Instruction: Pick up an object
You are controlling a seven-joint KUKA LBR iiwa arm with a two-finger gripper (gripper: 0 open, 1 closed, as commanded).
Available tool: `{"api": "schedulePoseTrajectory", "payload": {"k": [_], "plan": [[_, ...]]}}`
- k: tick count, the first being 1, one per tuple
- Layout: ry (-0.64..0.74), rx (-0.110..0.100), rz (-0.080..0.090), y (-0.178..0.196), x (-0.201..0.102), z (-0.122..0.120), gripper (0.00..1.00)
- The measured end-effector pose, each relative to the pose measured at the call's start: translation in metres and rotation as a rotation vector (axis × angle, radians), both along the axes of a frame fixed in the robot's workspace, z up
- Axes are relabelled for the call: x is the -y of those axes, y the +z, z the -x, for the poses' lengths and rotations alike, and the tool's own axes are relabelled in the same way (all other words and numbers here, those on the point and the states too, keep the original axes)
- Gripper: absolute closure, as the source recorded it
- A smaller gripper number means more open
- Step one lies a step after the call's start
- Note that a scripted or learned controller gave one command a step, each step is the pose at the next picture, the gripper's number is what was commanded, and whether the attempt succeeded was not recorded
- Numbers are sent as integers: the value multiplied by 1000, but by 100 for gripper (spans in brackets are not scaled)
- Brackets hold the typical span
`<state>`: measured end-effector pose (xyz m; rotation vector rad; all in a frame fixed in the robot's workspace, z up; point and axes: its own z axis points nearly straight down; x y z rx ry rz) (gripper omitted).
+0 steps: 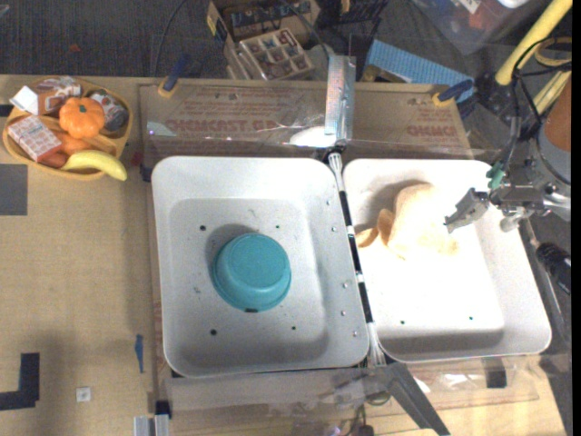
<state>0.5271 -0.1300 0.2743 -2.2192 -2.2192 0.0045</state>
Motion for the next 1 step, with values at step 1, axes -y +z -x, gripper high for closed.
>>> {"api": "schedulePoseTrajectory", "payload": {"k": [1], "plan": [[-152,-2,-1,-97,-18,-58,0]]}}
